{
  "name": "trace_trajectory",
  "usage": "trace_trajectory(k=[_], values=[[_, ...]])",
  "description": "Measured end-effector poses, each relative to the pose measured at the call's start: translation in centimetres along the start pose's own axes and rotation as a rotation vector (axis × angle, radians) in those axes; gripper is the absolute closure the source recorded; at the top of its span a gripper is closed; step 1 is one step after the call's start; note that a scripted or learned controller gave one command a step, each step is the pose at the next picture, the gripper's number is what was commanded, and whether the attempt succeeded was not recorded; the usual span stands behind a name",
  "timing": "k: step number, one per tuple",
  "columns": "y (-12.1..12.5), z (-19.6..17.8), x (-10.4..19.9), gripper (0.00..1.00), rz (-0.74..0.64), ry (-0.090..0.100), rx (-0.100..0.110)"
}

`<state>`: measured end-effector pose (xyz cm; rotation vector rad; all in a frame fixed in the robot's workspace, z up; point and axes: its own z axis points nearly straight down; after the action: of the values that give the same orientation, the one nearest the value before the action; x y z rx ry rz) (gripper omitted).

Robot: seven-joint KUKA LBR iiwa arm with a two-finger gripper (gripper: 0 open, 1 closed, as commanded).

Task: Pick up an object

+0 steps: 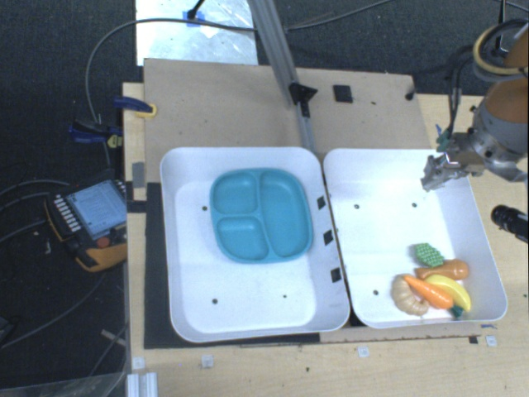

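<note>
Nearest you, in the front right corner of the right bin (388,222), sits a small heap of toy food: a pale croissant-like piece (408,295), an orange carrot (431,289), a yellow banana (455,292), a second orange vegetable (446,269) and a green ridged piece (427,252), all touching or just beside one another. The left bin (186,263) carries a blue divided plate (261,215), lying flat.

Your gripper (436,172) hangs near the back right of the right bin, well apart from the heap. Nothing shows between its fingers, but at this size you cannot tell whether they stand apart or together.

You are, by my reading, in the approach step: no object is taken yet. The next move calls for bringing the gripper toward the front corner and down over one piece. The crowding is the snag; the green piece or the croissant at the edge of the heap looks easiest to single out, though the bin wall close by leaves little room.
</note>
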<state>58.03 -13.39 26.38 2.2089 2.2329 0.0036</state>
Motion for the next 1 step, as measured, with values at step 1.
trace_trajectory(k=[1], values=[[-1.48, 0.34, 5.09, 1.0, 0.001, 0.0, 0.002]])
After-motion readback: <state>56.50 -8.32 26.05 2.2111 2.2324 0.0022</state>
